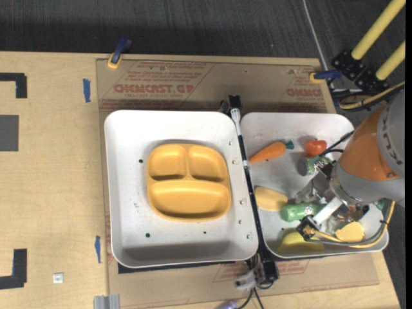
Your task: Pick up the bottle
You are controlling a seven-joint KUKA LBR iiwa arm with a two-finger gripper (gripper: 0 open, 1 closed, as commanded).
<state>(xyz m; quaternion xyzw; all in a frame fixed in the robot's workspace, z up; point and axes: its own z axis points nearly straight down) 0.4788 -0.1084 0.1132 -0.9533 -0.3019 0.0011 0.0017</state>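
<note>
The arm reaches into the right bin (283, 124) from the right edge of the surface (51, 172); its tool (317, 219) sits low over the bin's near half, among the small things there; whether it is clenched or released I cannot tell, since the wrist hides that part. The bottle (296, 210), green, lies on its side just left of the tool, touching or nearly touching it; its long axis runs roughly left to right, though which end is the neck is too small to tell. A carrot (267, 151) lies toward the far left of that bin; a tomato (315, 147) sits near its far edge; a yellow piece (269, 199) rests left of the bottle. The left bin (129, 224) holds a yellow divided tray (188, 179).
</note>
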